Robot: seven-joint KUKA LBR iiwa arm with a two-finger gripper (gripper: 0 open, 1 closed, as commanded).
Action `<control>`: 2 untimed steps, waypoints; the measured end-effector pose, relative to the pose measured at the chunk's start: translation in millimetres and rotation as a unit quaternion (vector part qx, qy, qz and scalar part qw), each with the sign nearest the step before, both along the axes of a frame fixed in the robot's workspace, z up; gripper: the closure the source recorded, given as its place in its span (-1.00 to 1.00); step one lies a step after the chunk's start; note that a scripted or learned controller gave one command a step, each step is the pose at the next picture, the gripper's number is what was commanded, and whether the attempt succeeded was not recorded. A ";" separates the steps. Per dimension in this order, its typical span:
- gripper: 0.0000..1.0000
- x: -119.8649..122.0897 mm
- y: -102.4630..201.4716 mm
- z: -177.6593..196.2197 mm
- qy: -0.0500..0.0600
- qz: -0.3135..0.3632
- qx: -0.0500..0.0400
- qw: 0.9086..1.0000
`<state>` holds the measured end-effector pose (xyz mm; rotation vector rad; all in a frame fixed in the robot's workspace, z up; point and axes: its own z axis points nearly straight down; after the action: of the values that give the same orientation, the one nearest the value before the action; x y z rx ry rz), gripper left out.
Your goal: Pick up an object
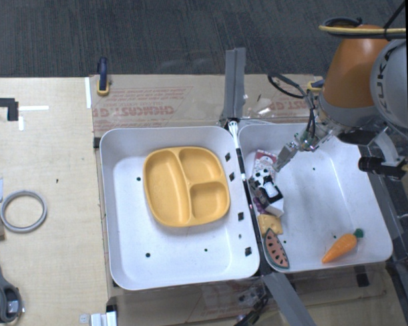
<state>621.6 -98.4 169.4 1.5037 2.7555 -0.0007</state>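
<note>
jaws above right bin, carrot

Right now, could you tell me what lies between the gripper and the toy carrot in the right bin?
In the camera view, only bare white bin floor lies between the gripper and the carrot; the other toys sit along the bin's left wall.

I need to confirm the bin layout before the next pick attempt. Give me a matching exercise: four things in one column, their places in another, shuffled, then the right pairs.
Things:
1. yellow divided plate
2. toy carrot
3. watermelon slice toy
4. gripper

Places:
A. near right corner of the right bin
B. middle of the left bin
C. far part of the right bin
D. near left corner of the right bin, by the divider

Pairs: 1-B, 2-A, 3-D, 4-C
</note>
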 end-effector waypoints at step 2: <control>-1.00 -26.0 6.4 -51.1 -0.009 0.078 0.000 0.997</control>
<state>595.5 -92.0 118.3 1.2769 2.8507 0.0140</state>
